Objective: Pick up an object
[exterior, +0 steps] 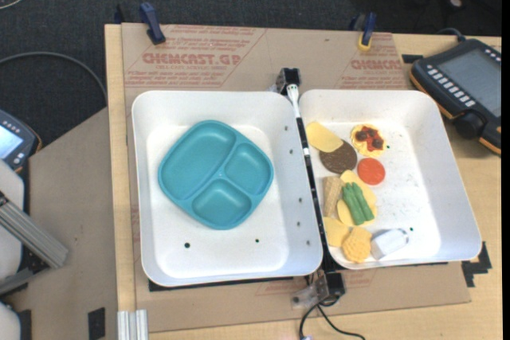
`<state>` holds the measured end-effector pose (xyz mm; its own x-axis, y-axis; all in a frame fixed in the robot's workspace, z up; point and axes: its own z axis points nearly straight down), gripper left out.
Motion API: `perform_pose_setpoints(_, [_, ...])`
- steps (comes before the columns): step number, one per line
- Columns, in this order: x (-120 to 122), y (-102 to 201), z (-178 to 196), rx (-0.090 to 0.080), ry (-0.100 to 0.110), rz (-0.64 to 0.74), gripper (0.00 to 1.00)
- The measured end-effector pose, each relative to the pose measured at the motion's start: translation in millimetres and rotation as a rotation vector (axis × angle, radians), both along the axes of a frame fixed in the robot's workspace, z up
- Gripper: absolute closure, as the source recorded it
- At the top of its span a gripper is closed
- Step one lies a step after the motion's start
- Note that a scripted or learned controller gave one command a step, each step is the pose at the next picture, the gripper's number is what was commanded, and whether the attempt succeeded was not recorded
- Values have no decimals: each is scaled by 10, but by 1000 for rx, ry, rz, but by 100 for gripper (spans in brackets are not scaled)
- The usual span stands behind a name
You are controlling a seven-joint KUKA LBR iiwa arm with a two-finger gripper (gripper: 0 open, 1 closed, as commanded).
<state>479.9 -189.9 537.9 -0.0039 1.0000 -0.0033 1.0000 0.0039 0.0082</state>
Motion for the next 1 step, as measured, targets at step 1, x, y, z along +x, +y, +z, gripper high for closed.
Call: perform_pose_setpoints(1, [-14,-354,-1050,6,18,-8,100])
